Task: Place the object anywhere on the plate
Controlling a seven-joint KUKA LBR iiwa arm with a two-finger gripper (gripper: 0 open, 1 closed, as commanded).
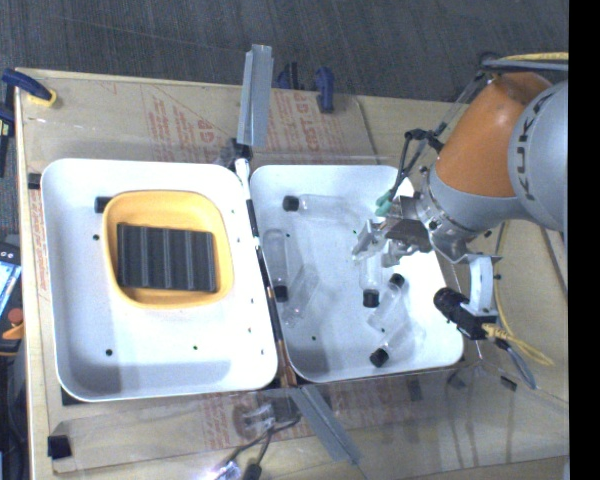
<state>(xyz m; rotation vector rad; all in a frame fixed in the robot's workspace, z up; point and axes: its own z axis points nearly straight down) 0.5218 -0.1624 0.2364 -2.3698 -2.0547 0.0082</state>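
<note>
Grey arm: the KUKA arm with its orange band (485, 133) reaches in from the right and hangs over the right half of the right bin (325, 193).
Gripper: the gripper (383, 258) is low over the right bin, near its right wall; whether it is apart or together, I cannot tell, because the metal parts and the clear items blur together.
Objects: several clear plastic pieces with black caps lie in the right bin; 1 clear tube (280, 263) lies along the left wall, 1 black cap (291, 204) is near the far left corner, another black cap (378, 357) is near the front edge.
Held thing: I cannot tell if any piece is in the gripper.
Plate: the yellow plate (170, 208) sits in the left bin (70, 268), toward its far side, and bears a dark ribbed insert (167, 258) in the middle.
Bench: a wooden bench (130, 108) carries both bins side by side, touching at the middle; blue clamps (325, 86) are at its far edge.
</note>
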